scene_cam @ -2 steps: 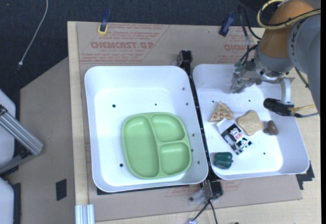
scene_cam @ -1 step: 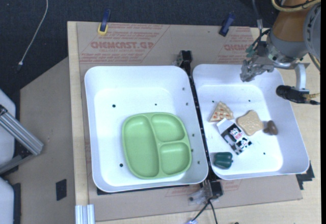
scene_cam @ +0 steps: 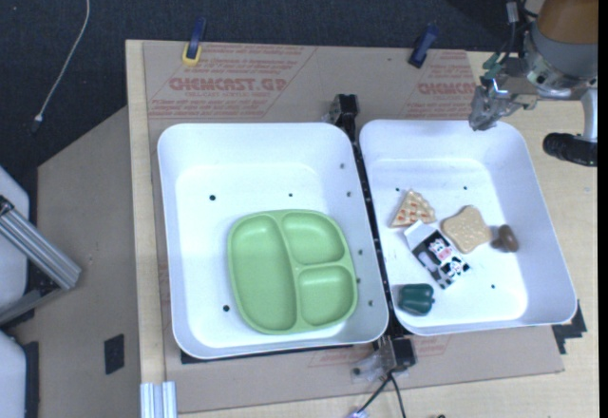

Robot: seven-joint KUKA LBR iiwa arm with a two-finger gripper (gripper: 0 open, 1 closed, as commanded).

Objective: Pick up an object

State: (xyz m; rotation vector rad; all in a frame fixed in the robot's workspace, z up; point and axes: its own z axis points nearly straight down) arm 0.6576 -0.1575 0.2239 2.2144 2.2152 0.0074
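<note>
The right bin [scene_cam: 532, 169] holds a pizza slice [scene_cam: 413, 209], a piece of toast [scene_cam: 465, 229], a small brown lump [scene_cam: 506, 238], a black and white carton [scene_cam: 439, 255] and a dark green pepper [scene_cam: 415, 298]. These lie together in the lower middle of the bin. My gripper [scene_cam: 484, 112] hangs over the bin's far right corner, well above and behind the objects, with nothing seen between its fingers.
A green divided plate [scene_cam: 290, 269] lies in the left bin [scene_cam: 190, 179]. Blue clamps [scene_cam: 423, 46] and a yellow and blue one [scene_cam: 194, 43] sit at the cardboard's far edge. A black bracket [scene_cam: 345, 108] joins the bins at the back.
</note>
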